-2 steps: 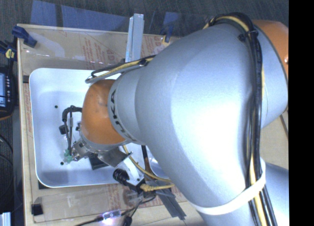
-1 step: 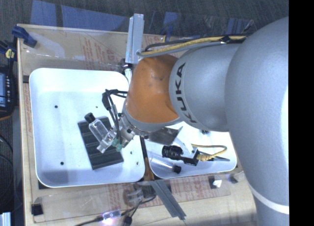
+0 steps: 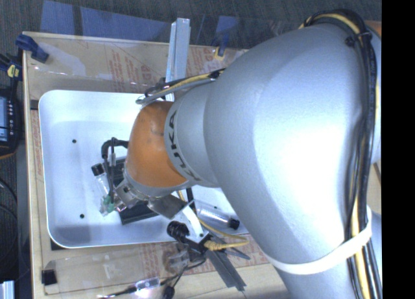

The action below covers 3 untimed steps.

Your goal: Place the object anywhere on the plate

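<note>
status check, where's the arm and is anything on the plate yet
Arm low over the left bin, covering most of it. Gripper near bin floor, state unclear. Object and plate hidden from camera, placement unconfirmed.

**Matt grey, glossy orange, smooth white**

My arm [image 3: 279, 142] looked matt, finely speckled grey, metal-like. My orange band [image 3: 150, 152] shone glossy. The white bin [image 3: 65, 122] read as smooth plastic with a soft sheen. The bench [image 3: 97, 64] appeared cardboard-brown under clear film.

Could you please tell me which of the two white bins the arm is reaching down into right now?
The left bin, the one whose white floor is exposed; the arm's orange band hangs over it.
</note>
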Each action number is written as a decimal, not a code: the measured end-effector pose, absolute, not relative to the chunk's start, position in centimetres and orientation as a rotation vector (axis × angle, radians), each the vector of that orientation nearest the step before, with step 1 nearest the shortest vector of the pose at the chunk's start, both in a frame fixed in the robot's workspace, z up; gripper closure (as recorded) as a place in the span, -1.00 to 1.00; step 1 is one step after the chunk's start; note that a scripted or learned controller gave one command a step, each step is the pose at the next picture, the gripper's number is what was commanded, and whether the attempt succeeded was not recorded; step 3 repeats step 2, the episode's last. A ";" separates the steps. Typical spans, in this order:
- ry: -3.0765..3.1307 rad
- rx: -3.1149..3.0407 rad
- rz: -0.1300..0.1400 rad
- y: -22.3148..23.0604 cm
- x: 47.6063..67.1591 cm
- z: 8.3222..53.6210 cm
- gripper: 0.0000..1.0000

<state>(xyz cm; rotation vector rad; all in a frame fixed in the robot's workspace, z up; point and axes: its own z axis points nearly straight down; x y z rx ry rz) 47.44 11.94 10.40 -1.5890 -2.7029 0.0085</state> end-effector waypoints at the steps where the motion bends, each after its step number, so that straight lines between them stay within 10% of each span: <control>1: -2.535 -1.853 0.001 14.8 47.6 15.5 1.00; 3: -2.294 -2.144 0.002 5.9 47.7 19.1 1.00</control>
